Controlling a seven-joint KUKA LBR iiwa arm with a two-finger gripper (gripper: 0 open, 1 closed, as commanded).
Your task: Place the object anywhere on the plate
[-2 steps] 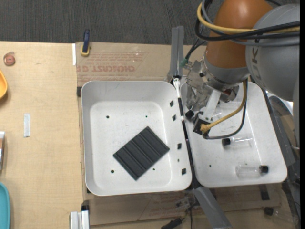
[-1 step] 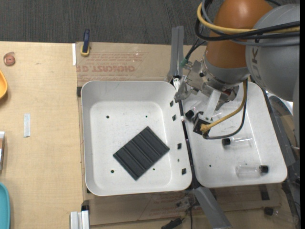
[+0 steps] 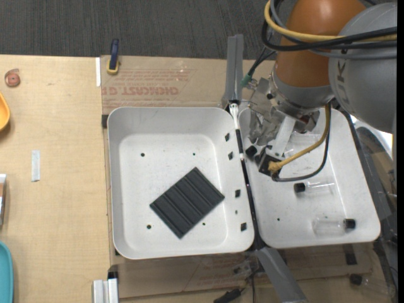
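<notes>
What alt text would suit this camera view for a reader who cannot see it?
A grey and orange arm reaches from the right, its gripper low over the right bin, which holds two clear vials. The left bin holds a dark ridged plate.

My arm's orange band (image 3: 319,33) looks smooth and glossy above matt grey casing. Left of it, the left bin (image 3: 126,169) is matt white plastic holding a ribbed, matt dark grey plate (image 3: 187,202). Two clear glassy vials (image 3: 315,187) lie in the right bin (image 3: 360,194), on a pale wood bench (image 3: 57,137).
</notes>
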